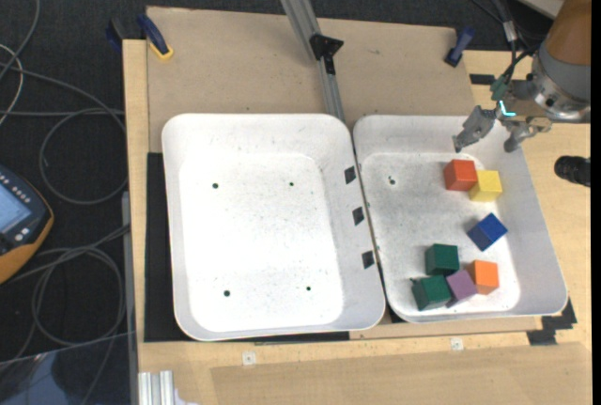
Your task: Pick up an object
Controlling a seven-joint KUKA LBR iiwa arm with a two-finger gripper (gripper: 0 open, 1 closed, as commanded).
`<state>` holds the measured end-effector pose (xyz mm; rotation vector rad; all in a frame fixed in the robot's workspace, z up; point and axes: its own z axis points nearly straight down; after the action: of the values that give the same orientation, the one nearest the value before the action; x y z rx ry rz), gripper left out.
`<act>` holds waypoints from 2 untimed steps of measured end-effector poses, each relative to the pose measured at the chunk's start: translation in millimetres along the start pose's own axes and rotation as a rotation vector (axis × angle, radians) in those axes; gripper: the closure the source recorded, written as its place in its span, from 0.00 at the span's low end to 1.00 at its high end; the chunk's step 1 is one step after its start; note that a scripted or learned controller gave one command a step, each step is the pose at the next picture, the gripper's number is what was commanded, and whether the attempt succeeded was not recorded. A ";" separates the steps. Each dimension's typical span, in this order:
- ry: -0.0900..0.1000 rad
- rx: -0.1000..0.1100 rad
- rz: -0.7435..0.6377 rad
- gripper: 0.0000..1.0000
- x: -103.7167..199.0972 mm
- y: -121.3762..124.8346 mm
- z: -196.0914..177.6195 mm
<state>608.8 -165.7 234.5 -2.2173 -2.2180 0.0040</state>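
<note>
Arm reaches in from the right, pincer [491,132] fingers spread apart, holding nothing.

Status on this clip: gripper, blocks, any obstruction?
Gripper open, above right bin's far edge, holding nothing. Orange block nearest, touching yellow block. Nothing blocking.

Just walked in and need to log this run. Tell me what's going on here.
The arm reaches in from the right with its pincer open above the far end of the right bin, holding nothing. Just below it sit an orange cube and a yellow cube, touching. A blue cube, two green, a purple and another orange lie nearer the front. The left bin sits alongside.
</note>
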 end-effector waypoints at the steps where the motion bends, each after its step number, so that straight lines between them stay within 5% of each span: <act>1: -0.001 -0.005 -0.002 0.00 0.1 0.9 -3.0; 2: -0.001 0.001 0.001 0.00 -8.5 -5.2 50.9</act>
<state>603.4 -174.2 183.6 -2.2185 -2.2161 0.0061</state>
